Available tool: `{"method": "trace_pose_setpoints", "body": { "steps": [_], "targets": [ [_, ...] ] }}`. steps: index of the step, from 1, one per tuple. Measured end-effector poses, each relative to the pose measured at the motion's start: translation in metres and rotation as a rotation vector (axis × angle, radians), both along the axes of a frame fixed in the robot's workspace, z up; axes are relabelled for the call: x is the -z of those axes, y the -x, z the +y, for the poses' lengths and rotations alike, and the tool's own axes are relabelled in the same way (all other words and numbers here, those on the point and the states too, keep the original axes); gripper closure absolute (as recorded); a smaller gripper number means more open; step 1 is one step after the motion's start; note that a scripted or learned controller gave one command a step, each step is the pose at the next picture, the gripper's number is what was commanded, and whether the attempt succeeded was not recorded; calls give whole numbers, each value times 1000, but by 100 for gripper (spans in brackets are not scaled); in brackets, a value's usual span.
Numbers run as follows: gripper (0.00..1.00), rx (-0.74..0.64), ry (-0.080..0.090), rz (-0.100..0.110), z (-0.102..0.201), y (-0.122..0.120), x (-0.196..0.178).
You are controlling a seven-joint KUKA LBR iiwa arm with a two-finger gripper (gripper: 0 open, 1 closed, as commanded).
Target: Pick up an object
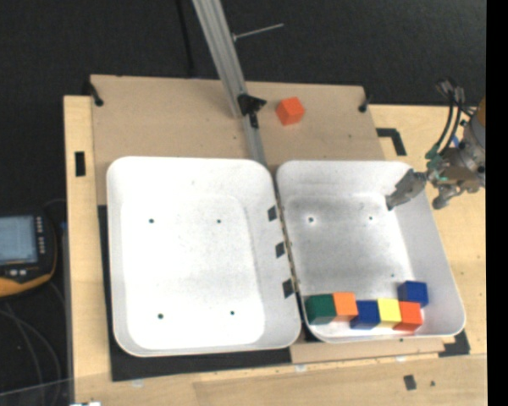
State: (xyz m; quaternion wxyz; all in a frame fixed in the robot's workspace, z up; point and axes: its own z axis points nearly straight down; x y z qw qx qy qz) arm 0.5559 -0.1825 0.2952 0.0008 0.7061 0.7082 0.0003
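Observation:
Several coloured blocks lie in a row along the front wall of the right bin [423, 227]: a green block [320, 308], an orange block [345, 304], a blue block [366, 313], a yellow block [389, 311] and a red-orange block [410, 315]. Another blue block [414, 292] sits just behind that row's right end. My gripper [421, 198] hangs over the bin's far right rim, well back from the blocks. Its fingers [402, 191] are spread open with nothing between them.
The left bin [123, 227] sits beside the right one. An orange cube [289, 111] rests on the brown board behind the bins. A slanted metal rail [224, 53] runs down to the gap between the bins. A handheld device [13, 244] lies off the bench at left.

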Motion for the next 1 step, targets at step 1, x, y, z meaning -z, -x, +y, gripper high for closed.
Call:
{"method": "trace_pose_setpoints", "body": {
  "steps": [1],
  "targets": [
    [0,-3,2,-8,19,-8,-70]
  ]
}}
